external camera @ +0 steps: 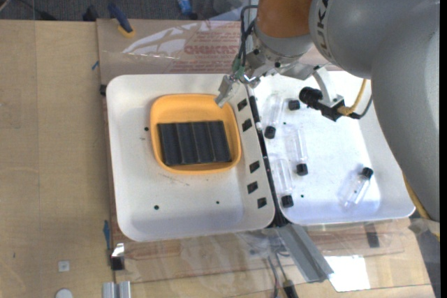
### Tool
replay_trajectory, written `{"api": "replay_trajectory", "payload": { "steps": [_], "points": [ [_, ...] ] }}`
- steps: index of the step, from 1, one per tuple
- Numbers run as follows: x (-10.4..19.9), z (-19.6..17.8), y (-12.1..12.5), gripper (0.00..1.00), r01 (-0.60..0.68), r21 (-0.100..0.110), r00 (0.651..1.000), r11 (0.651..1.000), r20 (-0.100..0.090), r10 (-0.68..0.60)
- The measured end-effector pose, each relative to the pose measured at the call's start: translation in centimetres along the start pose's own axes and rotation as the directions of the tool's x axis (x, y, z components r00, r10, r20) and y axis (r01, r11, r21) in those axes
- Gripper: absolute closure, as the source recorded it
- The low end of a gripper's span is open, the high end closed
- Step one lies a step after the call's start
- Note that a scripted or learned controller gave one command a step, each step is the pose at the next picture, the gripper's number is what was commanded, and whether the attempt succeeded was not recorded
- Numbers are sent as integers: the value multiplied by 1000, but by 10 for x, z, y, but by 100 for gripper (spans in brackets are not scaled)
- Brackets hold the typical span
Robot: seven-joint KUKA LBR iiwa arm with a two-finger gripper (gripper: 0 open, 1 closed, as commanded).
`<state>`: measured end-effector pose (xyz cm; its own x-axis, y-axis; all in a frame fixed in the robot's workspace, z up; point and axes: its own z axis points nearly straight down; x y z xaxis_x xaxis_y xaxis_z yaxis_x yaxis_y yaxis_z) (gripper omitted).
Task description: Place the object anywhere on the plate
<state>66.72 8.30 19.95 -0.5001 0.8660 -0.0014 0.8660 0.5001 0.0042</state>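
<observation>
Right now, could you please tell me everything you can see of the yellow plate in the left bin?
The yellow plate is a shallow, rounded-square dish of what looks like plastic, orange-yellow with a raised rim. It lies flat on the floor of the left white bin, toward the bin's upper middle. A dark, ribbed rectangular block rests on it and covers most of its inside, leaving the rim and a strip at the top bare. The claw hangs at the plate's upper right corner; I cannot tell whether they touch.

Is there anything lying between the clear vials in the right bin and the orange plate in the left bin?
Only the raised rims where the two bins meet. The vials lie in the right bin; the orange plate already carries a black ridged block. The claw hovers over the plate's upper right edge.
</observation>
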Motion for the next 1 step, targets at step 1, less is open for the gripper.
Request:
{"api": "replay_trajectory", "payload": {
  "steps": [1],
  "points": [
    [2,-18,2,0,159,-3,987,987,2,-159]
  ]
}}
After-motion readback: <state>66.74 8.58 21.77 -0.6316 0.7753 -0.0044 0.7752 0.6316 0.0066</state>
